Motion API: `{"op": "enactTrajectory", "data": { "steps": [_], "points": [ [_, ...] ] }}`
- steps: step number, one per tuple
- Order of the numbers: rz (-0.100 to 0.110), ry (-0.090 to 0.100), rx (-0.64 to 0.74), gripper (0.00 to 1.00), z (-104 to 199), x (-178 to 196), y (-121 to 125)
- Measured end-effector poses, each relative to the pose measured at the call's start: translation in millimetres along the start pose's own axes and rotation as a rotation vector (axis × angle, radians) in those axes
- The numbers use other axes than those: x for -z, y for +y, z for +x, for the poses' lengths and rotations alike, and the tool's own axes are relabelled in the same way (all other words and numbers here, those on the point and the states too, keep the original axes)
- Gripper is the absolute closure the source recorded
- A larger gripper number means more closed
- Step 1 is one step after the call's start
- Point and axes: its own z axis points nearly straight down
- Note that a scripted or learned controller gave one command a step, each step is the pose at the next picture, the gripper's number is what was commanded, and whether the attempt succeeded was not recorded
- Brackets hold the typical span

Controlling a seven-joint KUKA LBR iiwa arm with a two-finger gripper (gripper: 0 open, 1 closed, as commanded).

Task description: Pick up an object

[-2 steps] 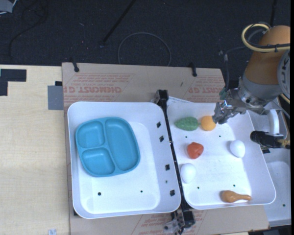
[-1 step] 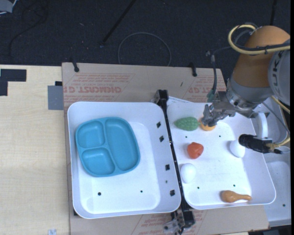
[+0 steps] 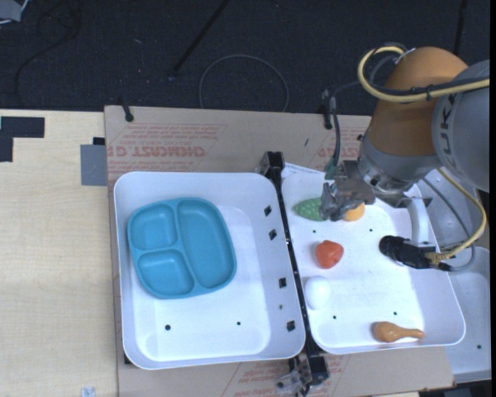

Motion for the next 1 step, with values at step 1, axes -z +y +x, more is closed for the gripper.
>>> {"op": "enactTrajectory", "data": {
  "steps": [1],
  "points": [
    [0.001,0.000,0.000,1.00,51.6,-10.5,-8.9]
  ]
}}
